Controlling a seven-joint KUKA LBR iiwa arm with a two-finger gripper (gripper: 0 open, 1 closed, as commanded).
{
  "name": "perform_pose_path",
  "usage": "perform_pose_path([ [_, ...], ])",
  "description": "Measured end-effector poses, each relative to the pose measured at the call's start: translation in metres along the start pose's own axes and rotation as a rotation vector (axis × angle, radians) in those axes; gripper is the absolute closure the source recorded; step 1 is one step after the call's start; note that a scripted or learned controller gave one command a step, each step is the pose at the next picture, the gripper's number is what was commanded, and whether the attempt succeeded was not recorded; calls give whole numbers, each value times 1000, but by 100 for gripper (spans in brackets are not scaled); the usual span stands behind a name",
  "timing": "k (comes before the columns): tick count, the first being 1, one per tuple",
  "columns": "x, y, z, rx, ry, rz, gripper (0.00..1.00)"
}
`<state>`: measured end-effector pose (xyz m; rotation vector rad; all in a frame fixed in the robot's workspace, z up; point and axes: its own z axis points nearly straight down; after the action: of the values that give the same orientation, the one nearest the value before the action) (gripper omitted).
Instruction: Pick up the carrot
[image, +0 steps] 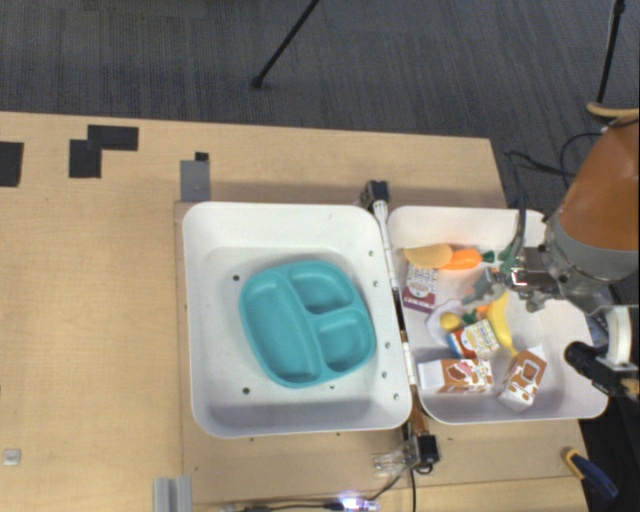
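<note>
The carrot, orange with a green top at its right end, lies near the back wall of the right bin. It rests just right of a yellow fruit. My gripper hangs over the bin's middle right, slightly in front and to the right of the carrot's green end. Nothing of the carrot shows inside it. The grey arm with its orange band covers the bin's back right corner.
Other items crowd the right bin: a purple-and-white packet, a banana, and two brown-and-white cartons. The left bin holds a teal divided plate. A clamp sits between the bins at the back.
</note>
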<state>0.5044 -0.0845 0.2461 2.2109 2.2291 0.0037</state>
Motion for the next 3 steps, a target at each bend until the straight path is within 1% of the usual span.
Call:
perform_pose_path([
  [1, -83, 61, 84, 3, -2, 208, 0],
  [2, -58, 71, 159, -7, -1, 296, 0],
  [3, -56, 73, 147, -10, 1, 292, 100],
])
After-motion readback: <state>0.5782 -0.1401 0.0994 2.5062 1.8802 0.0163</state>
